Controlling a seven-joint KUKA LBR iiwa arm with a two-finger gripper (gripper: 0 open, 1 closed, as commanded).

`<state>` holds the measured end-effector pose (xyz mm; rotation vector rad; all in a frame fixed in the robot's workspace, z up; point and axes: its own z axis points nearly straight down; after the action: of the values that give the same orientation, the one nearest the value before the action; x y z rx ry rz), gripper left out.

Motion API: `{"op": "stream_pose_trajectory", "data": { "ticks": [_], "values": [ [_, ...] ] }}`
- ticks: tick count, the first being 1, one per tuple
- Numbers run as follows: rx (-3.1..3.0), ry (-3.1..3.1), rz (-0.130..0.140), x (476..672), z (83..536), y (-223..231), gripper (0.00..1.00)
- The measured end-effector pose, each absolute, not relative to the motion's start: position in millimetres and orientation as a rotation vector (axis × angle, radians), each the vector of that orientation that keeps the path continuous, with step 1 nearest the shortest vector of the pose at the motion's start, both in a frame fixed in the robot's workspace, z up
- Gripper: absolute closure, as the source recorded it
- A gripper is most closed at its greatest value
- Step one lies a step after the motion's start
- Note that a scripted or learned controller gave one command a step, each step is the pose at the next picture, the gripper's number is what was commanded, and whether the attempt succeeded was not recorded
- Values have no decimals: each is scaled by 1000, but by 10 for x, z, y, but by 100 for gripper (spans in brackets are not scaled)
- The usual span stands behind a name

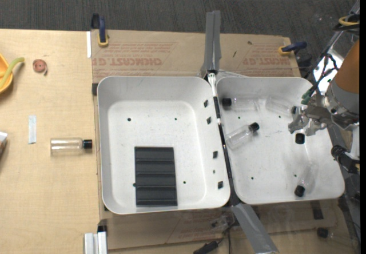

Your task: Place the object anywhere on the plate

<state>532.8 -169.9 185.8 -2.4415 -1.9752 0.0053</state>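
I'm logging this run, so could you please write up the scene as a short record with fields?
left bin: holds a dark ribbed plate, lying flat near the front
right bin: holds several clear bottles with black caps
nearest bottle to divider: lying on its side, apart from the gripper
gripper: over the right side of the right bin, close above a black cap; grasp cannot be judged
bench, left: one more clear bottle lying outside the bins
task state: nothing on the plate yet
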Motion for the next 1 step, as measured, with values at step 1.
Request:
{"op": "stream_pose_trajectory", "data": {
  "ticks": [1],
  "values": [
    [-2442, -1975, 5, 5328, 1859, -1700, 0]
  ]
}}
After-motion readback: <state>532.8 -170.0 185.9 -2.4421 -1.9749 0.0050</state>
